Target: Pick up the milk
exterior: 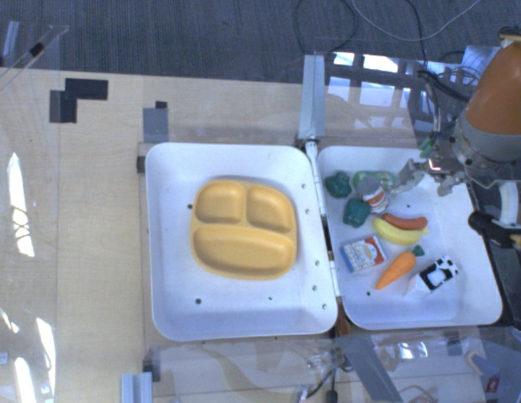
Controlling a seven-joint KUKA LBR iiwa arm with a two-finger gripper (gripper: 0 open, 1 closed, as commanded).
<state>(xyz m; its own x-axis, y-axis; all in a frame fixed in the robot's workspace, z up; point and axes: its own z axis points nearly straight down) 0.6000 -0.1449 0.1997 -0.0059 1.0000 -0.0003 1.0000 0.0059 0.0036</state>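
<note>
jaws (428, 168) unclear whether spread; arm (494, 99) hangs over right bin (479, 309), milk (439, 274) apart.

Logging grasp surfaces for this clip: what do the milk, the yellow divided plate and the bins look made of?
The milk, a small black-and-white cow-patterned box, looks like hard toy plastic, though printed card is possible. The yellow divided plate seems moulded matte plastic, with rounded compartment edges and no glare. The bins look like thin formed white plastic, smooth, with soft rounded corners.

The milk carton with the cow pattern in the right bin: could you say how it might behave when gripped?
The milk carton looks small and boxy, so probably light and rigid. It lies tilted near the carrot, so a nudge may slide or spin it. Its flat faces should suit a two-finger pinch.
</note>
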